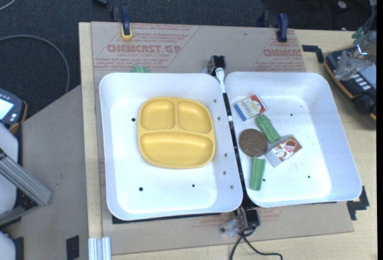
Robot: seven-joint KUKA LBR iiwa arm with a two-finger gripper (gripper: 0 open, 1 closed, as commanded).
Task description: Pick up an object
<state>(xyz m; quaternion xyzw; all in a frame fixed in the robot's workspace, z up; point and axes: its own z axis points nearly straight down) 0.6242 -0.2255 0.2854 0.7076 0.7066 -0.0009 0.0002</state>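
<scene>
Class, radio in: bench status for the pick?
Right bin holds small items: brown disc, green pieces, packets. Yellow tray in left bin. Nothing grasped.

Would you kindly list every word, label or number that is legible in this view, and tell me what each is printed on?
"CHEMCAST G P": red print on the brown board behind the left bin.
"CHEMCAST", partly legible: red print on the same board behind the right bin.
Blue and white packet: print too small to read.
Red and white packet: print too small to read.
</scene>
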